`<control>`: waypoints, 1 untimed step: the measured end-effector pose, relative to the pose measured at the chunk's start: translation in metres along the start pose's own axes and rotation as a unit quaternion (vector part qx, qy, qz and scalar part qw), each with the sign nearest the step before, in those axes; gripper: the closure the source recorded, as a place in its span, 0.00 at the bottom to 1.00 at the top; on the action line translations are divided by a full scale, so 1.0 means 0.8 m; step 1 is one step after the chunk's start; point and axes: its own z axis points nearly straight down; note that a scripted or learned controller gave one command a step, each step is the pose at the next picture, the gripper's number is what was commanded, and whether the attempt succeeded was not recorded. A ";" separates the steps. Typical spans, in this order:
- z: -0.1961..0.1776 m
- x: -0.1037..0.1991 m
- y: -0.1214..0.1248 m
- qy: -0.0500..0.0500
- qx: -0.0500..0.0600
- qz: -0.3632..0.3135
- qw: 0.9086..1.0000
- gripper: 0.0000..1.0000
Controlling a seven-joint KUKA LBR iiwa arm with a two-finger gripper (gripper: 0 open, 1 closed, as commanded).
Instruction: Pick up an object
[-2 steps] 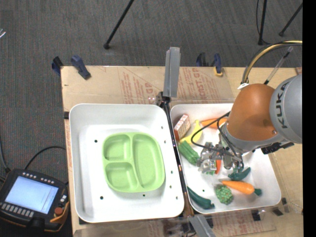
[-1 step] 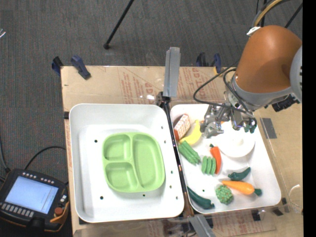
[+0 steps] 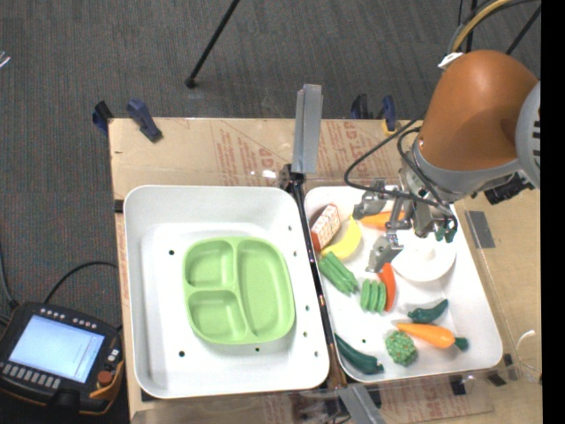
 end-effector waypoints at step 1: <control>0.121 0.024 -0.051 0.003 0.001 0.150 0.989 0.00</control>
